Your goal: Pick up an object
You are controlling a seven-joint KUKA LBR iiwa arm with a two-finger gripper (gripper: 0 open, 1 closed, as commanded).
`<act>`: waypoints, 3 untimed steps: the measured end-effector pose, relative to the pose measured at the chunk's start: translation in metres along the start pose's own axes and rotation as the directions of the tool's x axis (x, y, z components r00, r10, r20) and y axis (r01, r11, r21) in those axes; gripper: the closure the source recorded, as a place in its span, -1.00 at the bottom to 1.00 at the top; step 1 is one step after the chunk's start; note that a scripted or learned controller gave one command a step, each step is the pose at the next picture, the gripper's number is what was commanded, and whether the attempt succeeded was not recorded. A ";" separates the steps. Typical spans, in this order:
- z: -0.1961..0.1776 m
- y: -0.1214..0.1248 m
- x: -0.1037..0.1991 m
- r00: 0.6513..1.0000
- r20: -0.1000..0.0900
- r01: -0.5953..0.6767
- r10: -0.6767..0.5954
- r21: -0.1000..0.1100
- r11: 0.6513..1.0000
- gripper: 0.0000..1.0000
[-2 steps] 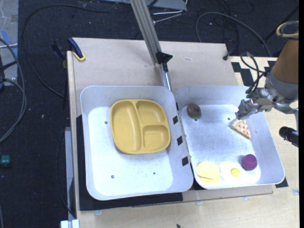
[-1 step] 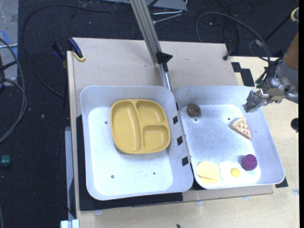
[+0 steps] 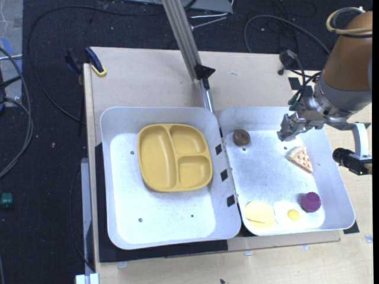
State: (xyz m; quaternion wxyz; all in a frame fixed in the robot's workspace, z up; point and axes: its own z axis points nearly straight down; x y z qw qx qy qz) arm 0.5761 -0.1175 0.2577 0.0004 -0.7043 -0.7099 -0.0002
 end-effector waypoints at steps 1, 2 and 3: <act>-0.004 0.012 0.057 1.000 0.000 0.000 0.000 -0.002 1.000 1.00; -0.008 0.020 0.112 1.000 0.001 0.000 0.000 -0.002 1.000 1.00; 0.008 0.018 0.163 1.000 0.000 0.000 0.000 0.002 1.000 1.00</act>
